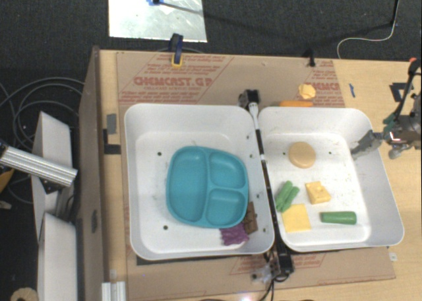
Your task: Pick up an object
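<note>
Two white bins are seen side by side on the bench, and the toys to be picked from are kept in the right bin [379,181]. A round tan piece [302,154] is found near the middle of that bin, toward 11 o'clock. A yellow block [318,193] is set just below it, and a flat yellow slice [296,218] is laid toward 7 o'clock. A green pod [286,196] is leaned beside the slice, and a green stick [338,217] is laid toward 5 o'clock. The pieces are spread apart, so any one of them could probably be reached from above without the others being bumped. The gripper [395,136] is held out at 3 o'clock, over the right rim of the bin, and nothing is seen in it (whether it is open or closed cannot be told, since it is small and blurry there). It is likely kept off to the side so that the bin can be seen by the camera. In the left bin [142,161] a big teal plate [207,187] is laid, with a purple thing [232,235] and a brown thing [251,220] tucked at its 5 o'clock edge. The wall between the bins would have to be cleared if those were wanted.
</note>
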